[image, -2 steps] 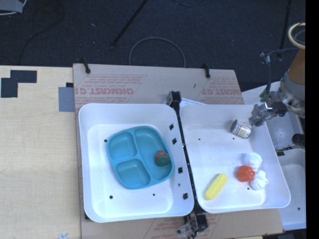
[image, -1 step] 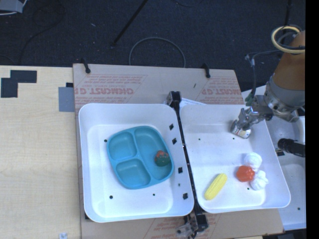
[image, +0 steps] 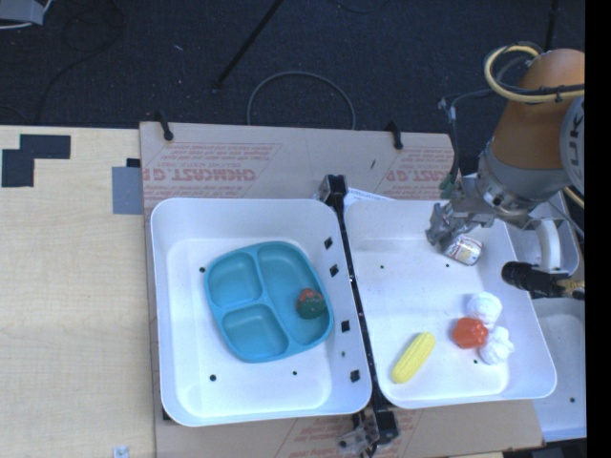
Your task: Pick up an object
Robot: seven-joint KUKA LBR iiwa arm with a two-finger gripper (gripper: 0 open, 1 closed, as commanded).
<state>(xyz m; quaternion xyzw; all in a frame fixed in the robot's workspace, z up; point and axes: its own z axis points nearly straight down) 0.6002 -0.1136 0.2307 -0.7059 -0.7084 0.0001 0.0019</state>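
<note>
The gripper [image: 456, 239] hovers at the right bin's [image: 535, 389] far edge, finger state unclear, over a small metallic object [image: 465, 251]; nothing lifted yet

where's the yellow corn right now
The yellow corn lies in the right bin, near its front edge, left of the orange-red ball.

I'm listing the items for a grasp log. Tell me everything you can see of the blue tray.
The tray is light blue, looks like smooth plastic, with rounded corners and three compartments. It lies flat, turned askew, in the left bin. A small green and red item sits in its right compartment; the other two hold nothing. The tool is over the right bin, far from it.
</note>
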